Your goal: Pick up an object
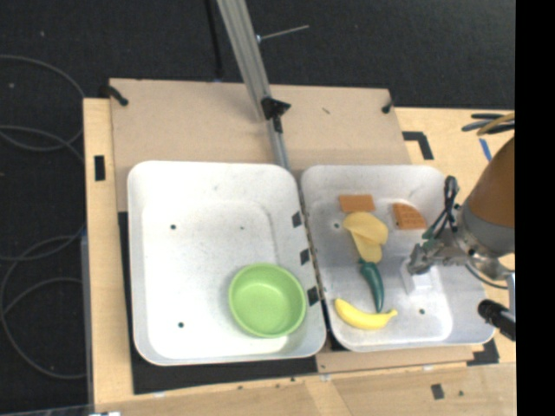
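Objects for picking lie in the right bin [434, 180], all to the left of the tool [420, 263] as seen from the camera. Nearest the tool is a green pepper [373, 284], lying lengthwise just beside it. A banana [364, 315] lies below and left of the tool, touching or nearly touching the pepper's lower end. A pale yellow piece [368, 232] sits above the pepper's upper end. Two orange blocks lie farther up: one [356, 204] beyond the yellow piece, the other [408, 216] just above the tool. The tool hangs low over bare bin floor, and nothing shows between its fingers; how far apart they stand is too blurred to tell. The arm [494, 198] enters from the right. Well to the left, a green bowl [267, 299] rests in the left bin [173, 198]. Both bins sit on the worktop [347, 111].
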Tool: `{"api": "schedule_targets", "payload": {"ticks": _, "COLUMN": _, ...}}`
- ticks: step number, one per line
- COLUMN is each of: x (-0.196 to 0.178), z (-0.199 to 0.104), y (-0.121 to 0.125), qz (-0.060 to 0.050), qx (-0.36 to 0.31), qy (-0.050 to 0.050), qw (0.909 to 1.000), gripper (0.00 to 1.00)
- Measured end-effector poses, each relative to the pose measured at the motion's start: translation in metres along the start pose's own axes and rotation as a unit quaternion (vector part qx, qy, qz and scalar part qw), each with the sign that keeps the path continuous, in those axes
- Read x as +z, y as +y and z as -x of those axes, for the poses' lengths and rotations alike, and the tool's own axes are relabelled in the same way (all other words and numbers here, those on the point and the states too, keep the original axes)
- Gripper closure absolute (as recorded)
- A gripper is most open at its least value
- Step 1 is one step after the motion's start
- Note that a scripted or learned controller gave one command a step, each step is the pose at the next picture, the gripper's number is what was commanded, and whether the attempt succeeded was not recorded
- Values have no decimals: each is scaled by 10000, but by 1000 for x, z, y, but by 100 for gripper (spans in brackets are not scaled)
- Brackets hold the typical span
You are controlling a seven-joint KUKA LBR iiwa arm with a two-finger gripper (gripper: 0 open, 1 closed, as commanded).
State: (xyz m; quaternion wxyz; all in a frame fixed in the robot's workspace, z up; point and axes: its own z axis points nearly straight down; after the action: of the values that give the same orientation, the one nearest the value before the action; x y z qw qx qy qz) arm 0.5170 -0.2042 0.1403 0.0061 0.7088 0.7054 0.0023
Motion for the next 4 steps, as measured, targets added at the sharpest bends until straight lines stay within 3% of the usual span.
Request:
{"api": "schedule_targets", "payload": {"ticks": 3, "x": -149, "z": 6, "y": 9, "qz": -20, "qx": -46, "qy": 10, "qw": 10000, "gripper": 100}}
{"api": "schedule_targets", "payload": {"ticks": 4, "x": -145, "z": -36, "y": 0, "qz": -51, "qx": -46, "qy": 21, "qw": 10000, "gripper": 100}}
